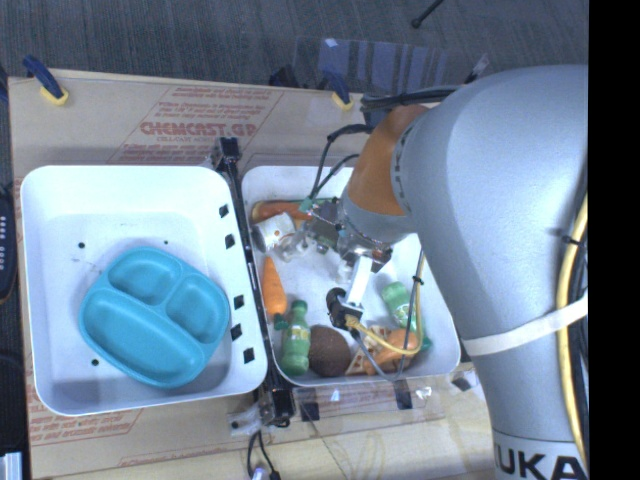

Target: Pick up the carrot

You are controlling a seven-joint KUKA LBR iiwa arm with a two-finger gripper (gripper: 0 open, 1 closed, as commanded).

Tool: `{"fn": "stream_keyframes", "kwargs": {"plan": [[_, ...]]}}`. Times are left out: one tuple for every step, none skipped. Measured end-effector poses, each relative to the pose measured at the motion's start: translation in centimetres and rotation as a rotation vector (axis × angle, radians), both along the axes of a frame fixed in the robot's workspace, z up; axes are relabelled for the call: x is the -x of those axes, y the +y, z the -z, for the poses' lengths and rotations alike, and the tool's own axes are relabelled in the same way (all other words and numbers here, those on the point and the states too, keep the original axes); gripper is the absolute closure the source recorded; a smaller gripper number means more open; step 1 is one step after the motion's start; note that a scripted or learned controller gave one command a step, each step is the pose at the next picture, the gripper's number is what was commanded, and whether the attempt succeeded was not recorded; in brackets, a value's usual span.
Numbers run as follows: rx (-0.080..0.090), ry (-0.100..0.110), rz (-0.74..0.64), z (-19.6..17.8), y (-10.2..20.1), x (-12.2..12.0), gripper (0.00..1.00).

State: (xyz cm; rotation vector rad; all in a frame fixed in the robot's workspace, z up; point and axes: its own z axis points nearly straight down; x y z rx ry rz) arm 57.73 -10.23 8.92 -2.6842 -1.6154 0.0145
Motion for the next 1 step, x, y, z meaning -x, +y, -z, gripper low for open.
{"fn": "stream_keyframes", "kwargs": {"plan": [[-0.003,-0.011,0.008,-10.61,7.9,2.34,0.0]]}}
